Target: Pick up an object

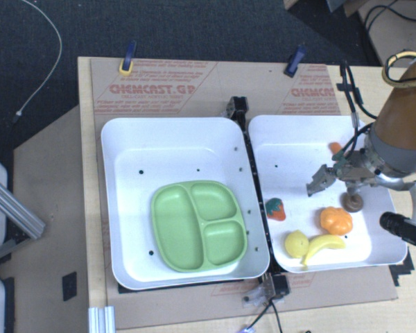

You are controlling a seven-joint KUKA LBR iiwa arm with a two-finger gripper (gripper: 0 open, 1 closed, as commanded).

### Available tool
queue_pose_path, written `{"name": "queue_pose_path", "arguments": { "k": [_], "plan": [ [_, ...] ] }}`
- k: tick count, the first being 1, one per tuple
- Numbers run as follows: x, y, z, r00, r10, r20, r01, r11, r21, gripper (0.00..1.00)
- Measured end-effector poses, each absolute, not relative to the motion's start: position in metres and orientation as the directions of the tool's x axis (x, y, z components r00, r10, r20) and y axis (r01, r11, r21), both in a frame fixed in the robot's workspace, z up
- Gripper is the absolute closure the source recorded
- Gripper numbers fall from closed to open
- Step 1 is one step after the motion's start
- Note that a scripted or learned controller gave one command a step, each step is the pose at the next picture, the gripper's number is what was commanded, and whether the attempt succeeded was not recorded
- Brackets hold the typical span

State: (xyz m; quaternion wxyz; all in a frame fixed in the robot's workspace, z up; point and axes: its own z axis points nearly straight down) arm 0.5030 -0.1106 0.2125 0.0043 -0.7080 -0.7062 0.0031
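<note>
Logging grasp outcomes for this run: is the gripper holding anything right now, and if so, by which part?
Nothing is held. The gripper hangs over bare floor of the right bin, with nothing between its fingers, apart from the toy fruit nearer the bin's front.

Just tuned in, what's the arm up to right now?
The arm's gripper is over the right bin, with nothing visibly between its fingers. Toy food lies near that bin's front: a strawberry, a lemon, a banana and an orange piece. The left bin holds a green divided plate.
</note>
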Motion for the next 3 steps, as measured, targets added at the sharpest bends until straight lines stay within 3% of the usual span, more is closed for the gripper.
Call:
{"name": "queue_pose_path", "arguments": {
  "k": [1, 3],
  "plan": [
    [0.505, -0.111, 0.217, 0.0, 1.0, 0.0, 1.0, 0.0, 0.0, 0.0],
    [0.5, -0.107, 0.094, 0.003, 1.0, -0.003, 1.0, -0.003, -0.003, 0.0]
  ]
}}
